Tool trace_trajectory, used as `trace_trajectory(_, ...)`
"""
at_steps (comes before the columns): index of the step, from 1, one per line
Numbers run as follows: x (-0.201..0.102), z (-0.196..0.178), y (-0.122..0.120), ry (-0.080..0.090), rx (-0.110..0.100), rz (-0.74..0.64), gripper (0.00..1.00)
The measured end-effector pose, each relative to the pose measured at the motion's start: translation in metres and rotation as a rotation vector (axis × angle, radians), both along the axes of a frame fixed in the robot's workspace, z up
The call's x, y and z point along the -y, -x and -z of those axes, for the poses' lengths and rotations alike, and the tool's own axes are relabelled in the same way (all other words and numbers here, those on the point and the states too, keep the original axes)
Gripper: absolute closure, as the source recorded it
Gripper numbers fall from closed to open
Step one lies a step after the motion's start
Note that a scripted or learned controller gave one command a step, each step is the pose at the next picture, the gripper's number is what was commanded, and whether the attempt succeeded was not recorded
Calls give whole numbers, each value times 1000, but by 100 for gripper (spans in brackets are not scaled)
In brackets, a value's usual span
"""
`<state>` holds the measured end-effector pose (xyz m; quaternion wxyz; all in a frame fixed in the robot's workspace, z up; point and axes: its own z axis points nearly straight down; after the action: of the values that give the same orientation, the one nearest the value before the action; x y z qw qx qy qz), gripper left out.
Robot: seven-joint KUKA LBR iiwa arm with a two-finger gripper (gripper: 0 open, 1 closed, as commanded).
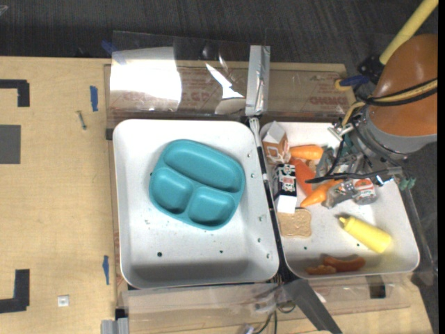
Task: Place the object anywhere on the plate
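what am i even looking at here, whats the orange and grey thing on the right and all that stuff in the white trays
One camera fixed above a bench looks down at a slant. The grey and orange thing is a robot arm reaching in from the right; its gripper is down among toy food in the right bin. Whether it holds anything is hard to tell. That bin contains a yellow mustard bottle, an orange carrot-like piece, a small carton, a slice of bread and a sausage. The left bin holds a teal divided plate, where one object should end up.
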<state>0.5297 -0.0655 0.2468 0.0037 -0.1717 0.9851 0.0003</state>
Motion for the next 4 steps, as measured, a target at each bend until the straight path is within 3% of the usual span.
trace_trajectory(1, -39, -152, -42, 4, 9, -318, 100)
trace_trajectory(2, -119, -91, 9, 0, -3, -415, 100)
trace_trajectory(3, -119, -244, 1, 5, 10, -492, 100)
trace_trajectory(4, -187, -184, -16, 2, -4, -739, 100)
